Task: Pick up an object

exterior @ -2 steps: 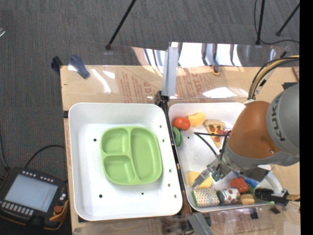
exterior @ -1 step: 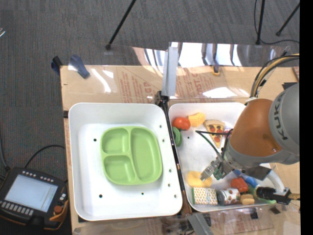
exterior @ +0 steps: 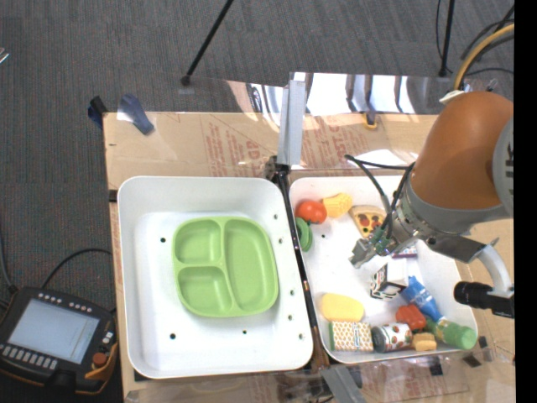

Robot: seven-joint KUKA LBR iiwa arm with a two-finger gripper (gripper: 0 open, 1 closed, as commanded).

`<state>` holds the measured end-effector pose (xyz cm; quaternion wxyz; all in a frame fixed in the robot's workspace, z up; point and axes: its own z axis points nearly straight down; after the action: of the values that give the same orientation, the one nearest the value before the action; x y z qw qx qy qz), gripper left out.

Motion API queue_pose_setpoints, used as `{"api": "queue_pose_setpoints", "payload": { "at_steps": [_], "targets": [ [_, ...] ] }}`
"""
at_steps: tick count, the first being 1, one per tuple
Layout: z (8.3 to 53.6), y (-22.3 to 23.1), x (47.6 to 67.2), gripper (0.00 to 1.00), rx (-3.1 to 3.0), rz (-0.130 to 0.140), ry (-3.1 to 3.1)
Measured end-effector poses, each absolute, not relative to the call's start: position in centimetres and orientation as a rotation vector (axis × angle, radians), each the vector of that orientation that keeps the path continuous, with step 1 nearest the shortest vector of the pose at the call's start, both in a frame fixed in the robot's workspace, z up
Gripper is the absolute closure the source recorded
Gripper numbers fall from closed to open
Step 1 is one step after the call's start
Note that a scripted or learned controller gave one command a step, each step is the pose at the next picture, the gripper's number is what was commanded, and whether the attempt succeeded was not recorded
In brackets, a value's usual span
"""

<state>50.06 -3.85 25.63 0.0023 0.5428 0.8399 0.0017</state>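
Note:
My gripper hangs over the middle of the right bin, under the orange wrist band. It is above bare bin floor, just below a pizza slice toy and up-left of a small black-and-white carton. A red tomato and a yellow toy lie at the bin's far left corner, with a green piece beside them. A yellow lemon-like toy lies near the front. I see nothing held in the gripper.
Along the right bin's front edge lie a printed box, a small can, a red toy, a blue piece and a green bottle. The left bin holds a green divided plate.

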Motion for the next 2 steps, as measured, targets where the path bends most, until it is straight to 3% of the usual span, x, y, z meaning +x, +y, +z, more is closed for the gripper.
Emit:
{"api": "queue_pose_setpoints", "payload": {
  "at_steps": [1,2],
  "targets": [
    [17.7,-8.9,47.5,1.00,1.373,-0.002,2.832],
    [8.9,-10.8,47.6,1.00,1.357,0.001,2.837]
  ]
}}
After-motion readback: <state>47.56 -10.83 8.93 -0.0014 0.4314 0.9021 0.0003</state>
